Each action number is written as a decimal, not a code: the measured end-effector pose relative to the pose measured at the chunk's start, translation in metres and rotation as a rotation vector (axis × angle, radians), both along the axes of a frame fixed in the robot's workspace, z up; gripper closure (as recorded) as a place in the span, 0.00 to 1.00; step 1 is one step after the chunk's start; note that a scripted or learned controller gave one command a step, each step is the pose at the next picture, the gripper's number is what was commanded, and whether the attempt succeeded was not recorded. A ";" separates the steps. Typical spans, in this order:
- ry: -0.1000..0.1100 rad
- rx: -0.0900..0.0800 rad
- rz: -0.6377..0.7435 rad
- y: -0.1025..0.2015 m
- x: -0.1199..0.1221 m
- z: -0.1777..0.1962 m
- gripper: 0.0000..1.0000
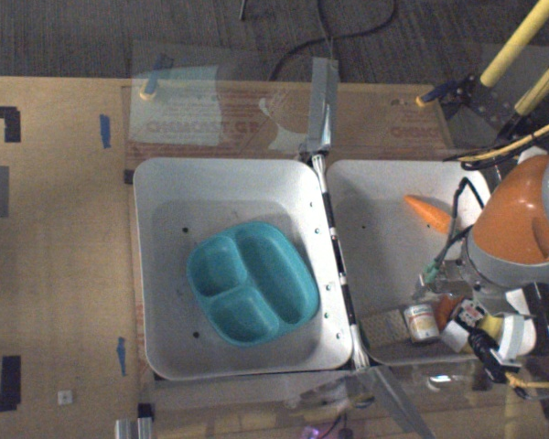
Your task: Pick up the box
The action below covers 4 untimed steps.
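Note:
The arm comes in from the right, and its orange band hangs over the right bin. Below the band, the gripper sits low over the bin's near right corner. Just beneath it lies a cluster of small items. One is a small white and red package, which may be the box; its shape is partly hidden by the arm. A small tin with a pale label stands to the left of the package. A yellow and white item lies to its right.
An orange carrot-like piece lies at the back of the right bin. The left bin holds a teal divided plate. A metal divider runs between the bins. Yellow-handled tools and cables lie at the back right.

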<state>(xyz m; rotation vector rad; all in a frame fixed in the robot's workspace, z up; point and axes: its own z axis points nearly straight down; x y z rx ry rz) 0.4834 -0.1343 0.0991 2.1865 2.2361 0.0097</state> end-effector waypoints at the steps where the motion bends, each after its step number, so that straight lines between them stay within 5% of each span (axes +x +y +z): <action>1: 0.003 -0.005 0.411 -0.077 0.000 -0.010 1.00; 3: -0.009 -0.011 0.401 -0.080 0.001 0.012 1.00; 4: 0.008 -0.004 0.517 -0.078 0.072 -0.010 1.00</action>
